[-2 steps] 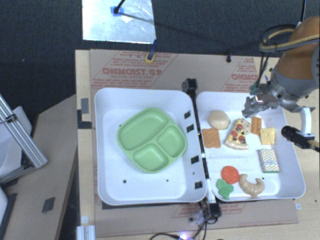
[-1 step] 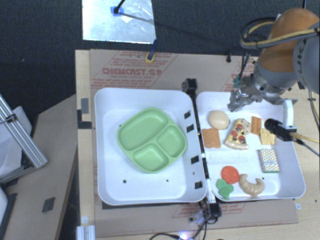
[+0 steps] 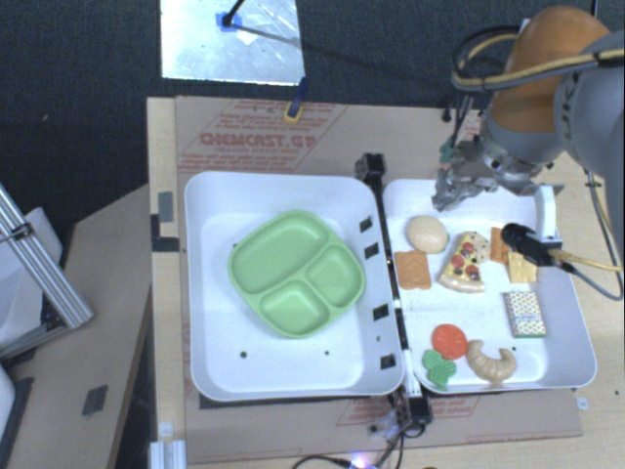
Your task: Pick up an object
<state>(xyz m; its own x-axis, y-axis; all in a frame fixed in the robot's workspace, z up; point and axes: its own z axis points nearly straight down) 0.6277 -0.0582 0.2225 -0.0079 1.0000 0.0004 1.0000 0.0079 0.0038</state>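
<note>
Nearest you, along the right bin's (image 3: 576, 360) front edge, sit the croissant (image 3: 492, 361), a green broccoli piece (image 3: 438, 367) and a red tomato slice (image 3: 449, 339), bunched close. Just behind, a patterned cracker packet (image 3: 525, 313) lies near the right wall. Mid-bin you've got the pizza slice (image 3: 466, 261), w/ a toast-coloured square (image 3: 413, 269) to its left by the divider, and a pale bun (image 3: 427, 234) behind that. Orange cracker bits (image 3: 512, 254) lie right of the pizza, partly under a black-and-white fitting w/ a cable.

Left bin (image 3: 210, 262) carries a green compartment tray (image 3: 296, 273), turned at an angle, nothing in it; prob. the drop spot, so leave it alone.

Farther back, the gripper (image 3: 451, 195) hangs over the right bin's rear-left corner, just behind the bun & not touching it. Can't tell if it's apart or together from this angle, and nothing shows between its tips. Arm (image 3: 547, 86) comes in from the right, wrist tilted down, which prob. suits a drop onto the bun, the closest candidate. Watch it: round & smooth-looking, it could roll away. Beyond the bins, a foil-like sheet (image 3: 231, 25) lies on dark cloth.
</note>
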